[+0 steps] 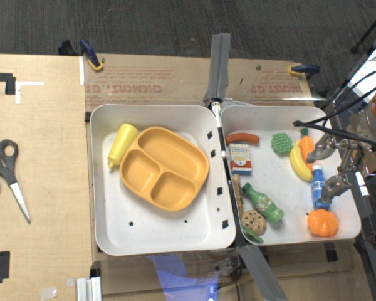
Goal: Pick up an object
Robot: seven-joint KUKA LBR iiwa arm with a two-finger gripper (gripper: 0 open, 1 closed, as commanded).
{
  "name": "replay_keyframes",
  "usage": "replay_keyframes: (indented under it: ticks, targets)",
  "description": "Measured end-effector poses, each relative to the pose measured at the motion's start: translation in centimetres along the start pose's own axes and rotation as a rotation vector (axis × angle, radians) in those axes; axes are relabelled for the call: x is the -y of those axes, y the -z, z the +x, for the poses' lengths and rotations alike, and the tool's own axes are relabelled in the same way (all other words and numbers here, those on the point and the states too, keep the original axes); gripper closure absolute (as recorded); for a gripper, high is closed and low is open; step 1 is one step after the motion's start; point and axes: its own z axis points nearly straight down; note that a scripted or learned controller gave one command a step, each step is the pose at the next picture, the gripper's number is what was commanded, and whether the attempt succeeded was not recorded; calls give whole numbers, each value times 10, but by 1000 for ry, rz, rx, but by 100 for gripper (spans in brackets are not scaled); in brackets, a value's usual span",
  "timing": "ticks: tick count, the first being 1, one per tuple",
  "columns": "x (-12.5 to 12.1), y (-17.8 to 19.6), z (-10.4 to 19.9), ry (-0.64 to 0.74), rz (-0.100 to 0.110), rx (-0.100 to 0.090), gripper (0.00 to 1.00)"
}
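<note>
My gripper hangs over right bin, fingers spread, grasping nothing, straddling blue bottle. Crowding close: banana, carrot, orange pumpkin. Further left: green bottle, cookie, sausage. Left bin carries yellow tray.

You have a small blue bottle with a white cap lying in the right bin near its right wall, its length running near to far, between the banana and the orange pumpkin.
</note>
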Motion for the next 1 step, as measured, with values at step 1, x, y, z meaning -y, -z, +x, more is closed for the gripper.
replay_keyframes:
  ticks: [1]
  targets:
    - [30, -81, -45, -109, 0, -1, 0]
